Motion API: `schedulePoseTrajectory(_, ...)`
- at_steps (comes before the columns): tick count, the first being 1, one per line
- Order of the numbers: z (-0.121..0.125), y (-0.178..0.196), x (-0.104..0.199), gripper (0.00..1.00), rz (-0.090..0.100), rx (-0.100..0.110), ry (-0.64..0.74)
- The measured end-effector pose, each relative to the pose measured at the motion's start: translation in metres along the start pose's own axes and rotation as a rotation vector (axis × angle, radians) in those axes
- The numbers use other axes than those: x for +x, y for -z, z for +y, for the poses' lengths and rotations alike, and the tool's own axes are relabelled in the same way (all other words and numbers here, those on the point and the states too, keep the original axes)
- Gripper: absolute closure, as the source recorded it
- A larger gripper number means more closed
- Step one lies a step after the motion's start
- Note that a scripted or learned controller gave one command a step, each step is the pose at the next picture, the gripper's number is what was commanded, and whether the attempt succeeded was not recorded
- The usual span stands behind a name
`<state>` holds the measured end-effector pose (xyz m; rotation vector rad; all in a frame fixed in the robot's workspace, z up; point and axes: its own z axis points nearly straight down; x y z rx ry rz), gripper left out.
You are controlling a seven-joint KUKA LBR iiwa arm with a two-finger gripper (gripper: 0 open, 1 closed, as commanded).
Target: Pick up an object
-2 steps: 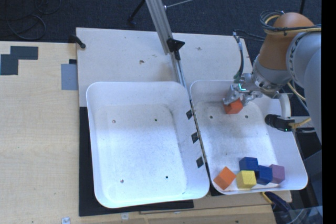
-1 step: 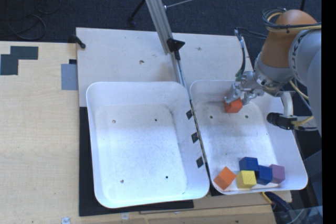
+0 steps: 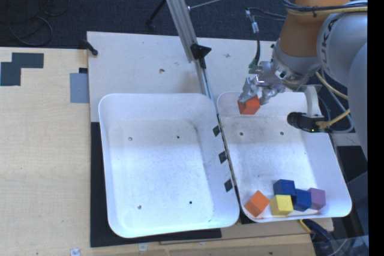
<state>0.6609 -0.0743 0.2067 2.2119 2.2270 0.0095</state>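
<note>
Nearest the camera, five small blocks cluster in the near corner of the right bin (image 3: 336, 171): an orange block (image 3: 257, 202) sits to the left, a yellow block (image 3: 281, 205) just beside it, a blue block (image 3: 284, 187) behind the yellow one, a second blue block (image 3: 302, 199) to its right, and a purple block (image 3: 317, 197) at the end, close to the bin's rim. They sit tightly together, some touching.

At the far end of that same bin, the gripper (image 3: 252, 101) hangs above the rim with a red-orange block (image 3: 249, 105) clamped between its fingers. That block is lifted clear of the bin floor, well apart from the cluster. Above the gripper rises the arm (image 3: 336, 39), its orange band bulging over the wrist and grey casing running off to the right, with cables looping around it.

Beside the right bin, the left bin (image 3: 120, 129) shows a speckled white floor. Black clips (image 3: 222, 156) sit along the seam where the two bins meet. A slanted aluminium post (image 3: 180, 15) stands behind the bins, rising from the white board (image 3: 132, 63) beneath them, and a pale wooden bench surface (image 3: 42, 147) stretches to the left.
</note>
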Motion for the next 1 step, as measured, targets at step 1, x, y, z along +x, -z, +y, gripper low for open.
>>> schedulePoseTrajectory(1, -0.0038, 0.0036, 0.0496, 1.0, 0.001, 0.009, -0.003)
